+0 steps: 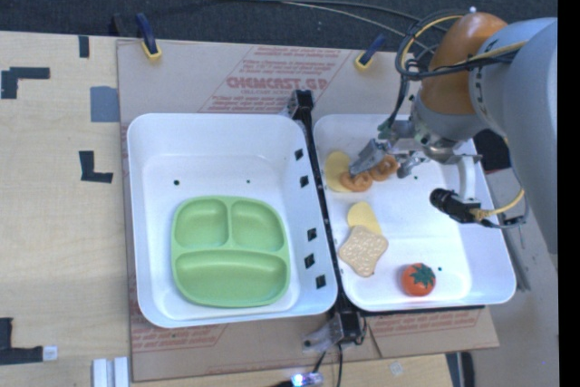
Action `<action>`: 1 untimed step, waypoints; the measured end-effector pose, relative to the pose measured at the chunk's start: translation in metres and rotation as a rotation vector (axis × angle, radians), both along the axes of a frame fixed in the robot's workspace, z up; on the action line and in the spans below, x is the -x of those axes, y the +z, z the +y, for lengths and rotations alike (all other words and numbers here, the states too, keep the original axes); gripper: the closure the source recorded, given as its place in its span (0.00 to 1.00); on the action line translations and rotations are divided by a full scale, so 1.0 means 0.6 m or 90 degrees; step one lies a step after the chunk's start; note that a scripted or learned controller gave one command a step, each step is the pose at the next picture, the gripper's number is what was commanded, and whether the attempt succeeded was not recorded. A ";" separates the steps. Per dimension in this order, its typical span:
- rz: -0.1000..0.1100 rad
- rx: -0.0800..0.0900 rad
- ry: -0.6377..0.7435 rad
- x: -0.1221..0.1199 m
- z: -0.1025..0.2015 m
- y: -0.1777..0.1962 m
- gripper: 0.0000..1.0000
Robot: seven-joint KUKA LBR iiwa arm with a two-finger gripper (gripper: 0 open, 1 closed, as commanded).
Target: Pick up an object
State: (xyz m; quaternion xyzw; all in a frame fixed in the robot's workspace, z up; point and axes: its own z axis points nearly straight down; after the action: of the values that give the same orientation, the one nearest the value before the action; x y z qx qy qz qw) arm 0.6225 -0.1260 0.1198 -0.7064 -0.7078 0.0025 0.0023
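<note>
My gripper is low in the right bin, near its back left part, and stands open. A brown pretzel-like piece lies right beneath and beside it, partly hidden by the fingers. A pale yellow round piece touches the pretzel on the left. Nearer the front lie a yellow chip, a tan cracker and a red tomato, all apart from the gripper.
The left bin holds a green divided plate. A black divider runs between the bins. A black cable end hangs over the right bin's right side. The arm's orange band looms behind.
</note>
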 end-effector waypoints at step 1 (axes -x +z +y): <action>-0.006 -0.001 -0.001 -0.003 0.001 -0.055 0.00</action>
State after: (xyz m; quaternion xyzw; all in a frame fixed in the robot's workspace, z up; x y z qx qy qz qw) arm 0.6246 -0.1253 0.0871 -0.7068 -0.7074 -0.0014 -0.0010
